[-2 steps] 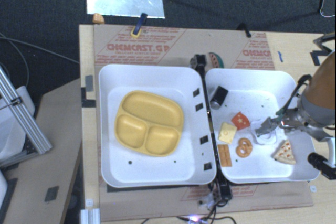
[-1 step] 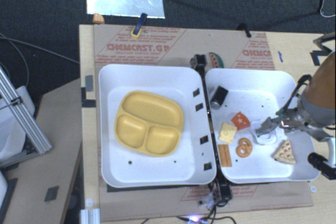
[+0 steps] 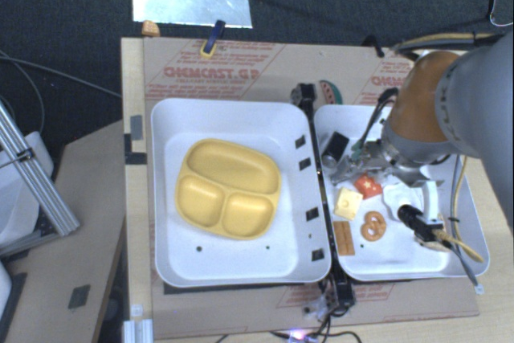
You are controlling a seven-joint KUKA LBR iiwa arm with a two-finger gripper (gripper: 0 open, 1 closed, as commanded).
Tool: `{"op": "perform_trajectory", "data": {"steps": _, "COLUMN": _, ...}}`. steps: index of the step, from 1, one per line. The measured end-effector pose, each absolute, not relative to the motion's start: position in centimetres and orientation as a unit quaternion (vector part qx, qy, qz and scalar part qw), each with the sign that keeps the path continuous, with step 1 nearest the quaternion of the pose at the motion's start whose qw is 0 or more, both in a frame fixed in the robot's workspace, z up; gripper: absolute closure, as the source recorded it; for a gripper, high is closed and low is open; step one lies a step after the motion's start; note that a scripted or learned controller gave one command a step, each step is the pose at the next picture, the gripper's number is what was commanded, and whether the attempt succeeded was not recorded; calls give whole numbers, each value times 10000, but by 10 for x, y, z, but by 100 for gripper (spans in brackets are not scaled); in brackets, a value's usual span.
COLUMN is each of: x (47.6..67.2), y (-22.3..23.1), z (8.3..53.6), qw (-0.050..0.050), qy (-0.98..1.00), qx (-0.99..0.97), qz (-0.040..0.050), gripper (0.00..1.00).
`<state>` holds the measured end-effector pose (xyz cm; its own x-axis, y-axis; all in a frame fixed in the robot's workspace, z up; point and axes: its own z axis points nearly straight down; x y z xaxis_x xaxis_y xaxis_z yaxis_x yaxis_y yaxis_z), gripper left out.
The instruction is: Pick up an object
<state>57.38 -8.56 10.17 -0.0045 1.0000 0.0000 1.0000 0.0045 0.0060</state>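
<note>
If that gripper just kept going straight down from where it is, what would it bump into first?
Probably the small red piece lying just under the gripper in the right bin; the pale yellow block sits beside it. Depth is hard to judge.

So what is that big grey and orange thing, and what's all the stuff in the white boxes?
That is a robot arm, and the picture is taken by a camera up above, looking down at a slant. The arm reaches in from the right, and its hand is low inside the right shallow white bin. I can't tell whether it is gripping anything. In that bin lie little toys: a brown pretzel, a pale yellow cheese-like block, a small red piece, a tan cracker-like bar and a black block. The left white bin holds a yellow plastic plate with three sections.
</note>
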Motion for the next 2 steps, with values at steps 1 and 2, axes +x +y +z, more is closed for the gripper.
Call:
{"op": "perform_trajectory", "data": {"steps": 1, "x": 535, "y": -35, "z": 199, "qw": 5, "qy": 7098, "qx": 7044, "qz": 15, "gripper": 0}}
{"op": "perform_trajectory", "data": {"steps": 2, "x": 486, "y": 2, "z": 294, "qw": 16, "qy": 7101, "qx": 7041, "qz": 29, "gripper": 0}}
